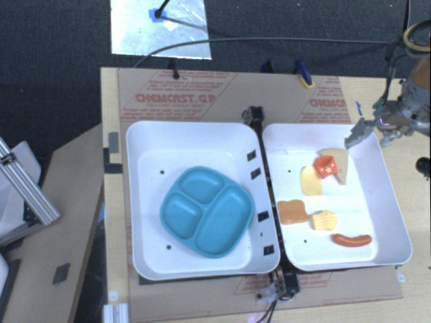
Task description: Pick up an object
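A: Nearest to us lies the sausage [351, 240], at the front of the right bin [390, 200], well below the pincer [372, 130] and a little to its left.

B: We see the pincer at that bin's far right corner, above the rim, its two fingers spread apart with nothing between them.

A: Closest to it we find the red block [326, 166], down and to the left of the pincer, resting against a tan wedge [341, 163]; the two touch.

B: Just left of those we have the pale yellow piece [310, 181], near the red block. Farther down from the pincer sit the toast slice [293, 211] and the ridged yellow chip [324, 219], side by side.

A: We cannot tell whether the toast slice and the ridged yellow chip touch.

B: Far to the pincer's left, across the black divider [264, 180], we see the left bin [148, 147] holding a blue sectioned plate [207, 210], turned at a slant.

A: Both bins sit on a cardboard sheet [182, 93] on the surface [74, 200]. Well beyond, up and left of the pincer, we note a shiny square sheet [159, 19] on dark cloth.
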Controlling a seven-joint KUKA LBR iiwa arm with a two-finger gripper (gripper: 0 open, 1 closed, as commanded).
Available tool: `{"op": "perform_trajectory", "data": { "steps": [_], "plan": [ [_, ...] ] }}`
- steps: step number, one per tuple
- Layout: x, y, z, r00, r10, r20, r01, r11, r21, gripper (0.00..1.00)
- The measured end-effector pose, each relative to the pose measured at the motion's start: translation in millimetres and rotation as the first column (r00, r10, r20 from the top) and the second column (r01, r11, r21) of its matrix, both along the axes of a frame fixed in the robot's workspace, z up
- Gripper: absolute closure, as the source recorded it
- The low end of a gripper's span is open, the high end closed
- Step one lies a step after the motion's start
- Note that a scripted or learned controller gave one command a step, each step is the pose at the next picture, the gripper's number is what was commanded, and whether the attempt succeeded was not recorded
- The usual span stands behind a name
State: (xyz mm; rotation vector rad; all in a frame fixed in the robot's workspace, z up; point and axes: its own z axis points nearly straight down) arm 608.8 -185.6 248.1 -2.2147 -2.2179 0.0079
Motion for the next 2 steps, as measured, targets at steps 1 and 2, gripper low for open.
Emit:
{"op": "perform_trajectory", "data": {
  "steps": [1,2],
  "plan": [
    [2.3,0.5,6.7,1.0,0.003,0.011,-0.003,1.0,-0.002,0.0],
    [3.0,10.3,-41.1,1.0,0.005,0.008,-0.005,1.0,-0.001,0.0]
  ]
}}
